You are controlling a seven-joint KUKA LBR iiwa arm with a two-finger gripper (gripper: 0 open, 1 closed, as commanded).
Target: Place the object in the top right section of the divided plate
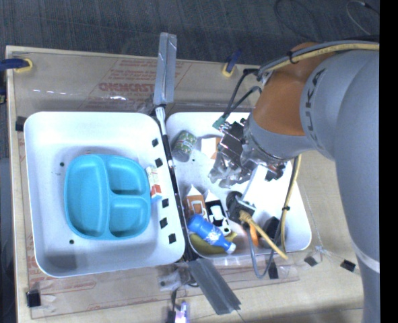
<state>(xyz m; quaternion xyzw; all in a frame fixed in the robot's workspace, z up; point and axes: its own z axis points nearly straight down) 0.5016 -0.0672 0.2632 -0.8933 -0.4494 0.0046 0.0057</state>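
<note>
A gripper [227, 170], its state impossible to tell, hangs over the right bin [300, 231] above a jumble of small, likely light, hard objects [212, 231], best pinched across narrow sides; the blue divided plate [108, 195] lies in the left bin [44, 133].

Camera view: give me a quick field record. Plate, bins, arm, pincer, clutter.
plate: blue divided plate, three sections, nothing in them, lying in the left bin
right bin: holds a jumble of small items along its lower edge
clutter: blue bottle with yellow cap, small green-grey can, wooden stick
arm: reaches in from the right, over the right bin
pincer: low over the right bin, above the clutter; finger state unclear
</note>
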